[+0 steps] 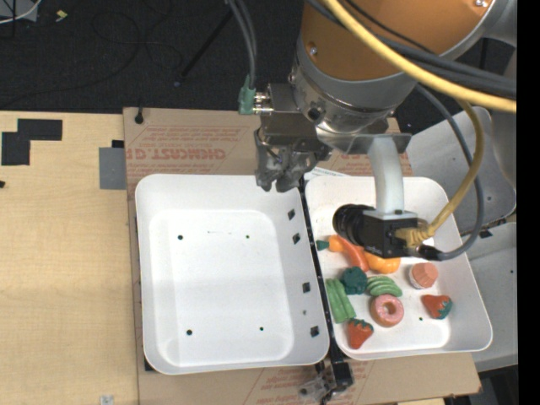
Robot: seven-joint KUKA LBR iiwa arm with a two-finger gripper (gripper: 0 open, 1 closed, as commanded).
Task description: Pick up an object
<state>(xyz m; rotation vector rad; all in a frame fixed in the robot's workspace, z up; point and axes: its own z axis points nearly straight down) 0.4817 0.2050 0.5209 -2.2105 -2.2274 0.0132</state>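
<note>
My gripper (pixel 283 172) hangs over the back rim where the two bins meet, apart from all the toy food. The right bin (pixel 462 337) holds the objects: an orange carrot (pixel 364 256), a dark green broccoli piece (pixel 354 281), a green cucumber slice (pixel 385 287), a long green pod (pixel 340 301), a pink donut (pixel 388 310), two red strawberries (pixel 360 333) (pixel 437 306) and a pink round slice (pixel 423 275). They lie clustered in the bin's front half, well in front of and to the right of the gripper.
The left white bin (pixel 160 277) lies beside the right one, with a shared divider (pixel 305 251) between them. Both rest on a cardboard sheet (pixel 186 146) on the wooden bench (pixel 59 277). The arm's orange band (pixel 380 24) looms over the back right.
</note>
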